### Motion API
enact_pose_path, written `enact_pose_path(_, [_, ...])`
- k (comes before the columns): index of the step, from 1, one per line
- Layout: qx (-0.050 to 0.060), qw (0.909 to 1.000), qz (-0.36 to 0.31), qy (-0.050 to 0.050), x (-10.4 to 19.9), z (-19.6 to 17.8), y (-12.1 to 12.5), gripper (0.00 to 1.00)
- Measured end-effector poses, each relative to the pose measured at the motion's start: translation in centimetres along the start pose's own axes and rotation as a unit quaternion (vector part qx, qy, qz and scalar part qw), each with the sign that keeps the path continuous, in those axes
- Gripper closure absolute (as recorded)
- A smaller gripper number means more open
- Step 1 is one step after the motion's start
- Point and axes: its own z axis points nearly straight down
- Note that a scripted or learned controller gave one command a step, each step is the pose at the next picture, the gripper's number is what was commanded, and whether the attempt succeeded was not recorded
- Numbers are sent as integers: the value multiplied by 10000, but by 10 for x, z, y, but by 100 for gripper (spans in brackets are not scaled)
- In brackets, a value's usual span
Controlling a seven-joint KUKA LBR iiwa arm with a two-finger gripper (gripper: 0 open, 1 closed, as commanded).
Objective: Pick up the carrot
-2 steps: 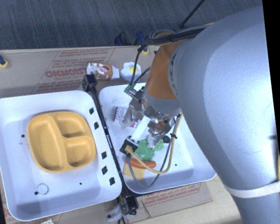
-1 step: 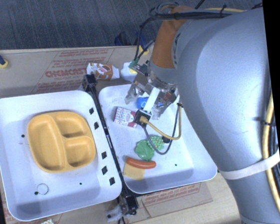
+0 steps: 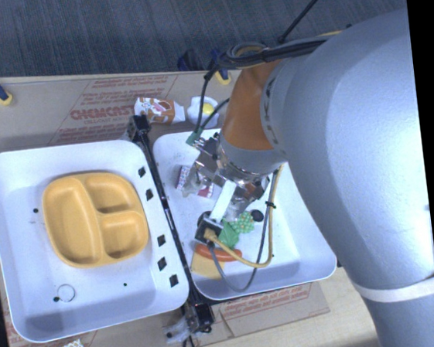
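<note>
The carrot [image 3: 217, 253], orange with a green leafy top [image 3: 243, 224], lies in the front part of the right bin [image 3: 312, 255], partly under the yellow cable. My gripper [image 3: 195, 177] hangs over the back left part of that bin, a short way behind the carrot and apart from it. A small pink and grey item [image 3: 181, 177] sits right beside the gripper; whether it is held is unclear. The grey arm covers the bin's right half.
A yellow wedge [image 3: 203, 266] lies against the carrot at the bin's front left. The left bin [image 3: 12, 254] holds a yellow divided plate [image 3: 94, 218]. A small orange and white box [image 3: 155, 110] and a white and yellow object [image 3: 201, 111] stand behind the bins.
</note>
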Motion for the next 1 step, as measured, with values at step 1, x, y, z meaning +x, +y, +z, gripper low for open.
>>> enact_pose_path(1, [-1, 9887, -1502, -3, -15, 0, -49, 0])
